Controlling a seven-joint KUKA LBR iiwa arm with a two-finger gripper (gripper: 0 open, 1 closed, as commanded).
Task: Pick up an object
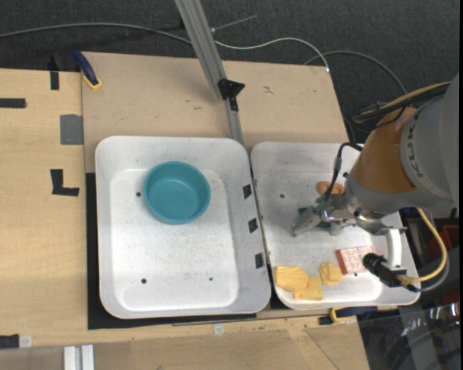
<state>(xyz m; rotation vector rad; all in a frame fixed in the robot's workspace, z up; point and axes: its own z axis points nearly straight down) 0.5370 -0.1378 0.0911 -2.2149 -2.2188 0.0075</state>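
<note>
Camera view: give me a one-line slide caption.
Gripper low in the right bin above yellow pieces; teal bowl in the left bin.

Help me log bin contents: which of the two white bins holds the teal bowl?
The left bin. The teal bowl sits in its upper half; the right bin instead holds yellow pieces and the gripper.

My arm (436,141) is a thick rounded grey casing with a broad orange band (386,160) wrapping it just above the wrist. Below the band sits a dull grey metal wrist block, and from it my gripper (305,220) runs out in darker grey metal, slim and angular. A thin black cable (341,164) loops along the band's edge, and a yellow cable (436,257) curves beside a black one near my wrist.
</note>
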